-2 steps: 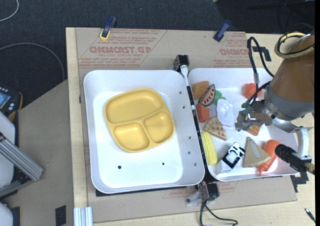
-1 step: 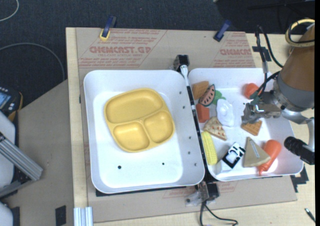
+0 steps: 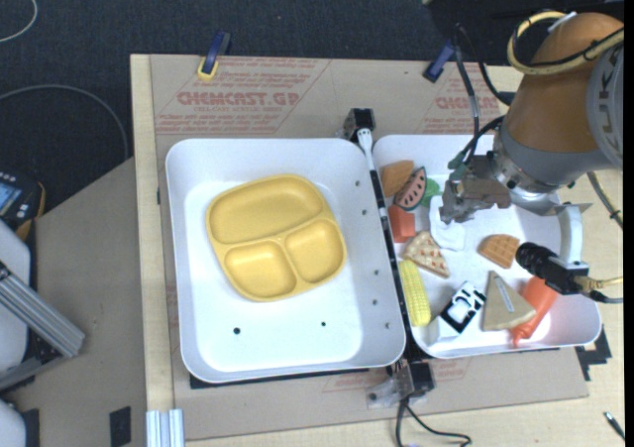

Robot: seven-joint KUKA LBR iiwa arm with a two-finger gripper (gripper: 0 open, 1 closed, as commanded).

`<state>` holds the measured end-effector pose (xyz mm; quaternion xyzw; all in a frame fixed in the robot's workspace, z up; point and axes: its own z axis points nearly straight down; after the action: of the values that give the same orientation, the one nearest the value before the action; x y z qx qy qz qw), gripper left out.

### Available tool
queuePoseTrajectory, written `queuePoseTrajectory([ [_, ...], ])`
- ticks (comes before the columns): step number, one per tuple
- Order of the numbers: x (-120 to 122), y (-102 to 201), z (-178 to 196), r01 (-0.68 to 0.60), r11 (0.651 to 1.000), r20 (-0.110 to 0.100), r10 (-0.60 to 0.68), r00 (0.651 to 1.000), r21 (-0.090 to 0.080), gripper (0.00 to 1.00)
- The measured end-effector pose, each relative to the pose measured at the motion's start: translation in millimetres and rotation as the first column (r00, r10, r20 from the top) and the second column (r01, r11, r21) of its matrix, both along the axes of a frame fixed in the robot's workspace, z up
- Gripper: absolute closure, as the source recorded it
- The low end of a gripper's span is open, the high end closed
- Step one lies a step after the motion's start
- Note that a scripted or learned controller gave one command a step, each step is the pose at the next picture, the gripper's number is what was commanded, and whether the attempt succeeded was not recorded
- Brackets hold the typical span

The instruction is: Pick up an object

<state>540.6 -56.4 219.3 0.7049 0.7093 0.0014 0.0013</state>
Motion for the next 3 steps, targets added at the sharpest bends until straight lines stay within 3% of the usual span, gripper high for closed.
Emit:
queuePoseTrajectory([
  [2, 55.3, 72.8, 6.8, 0.002, 1.0, 0.001, -0.002, 1.0, 0.0, 1.0],
  [3, 95.5, 97.3, 15.9, 0.003, 1.0, 0.002, -0.003, 1.0, 0.0, 1.0],
])
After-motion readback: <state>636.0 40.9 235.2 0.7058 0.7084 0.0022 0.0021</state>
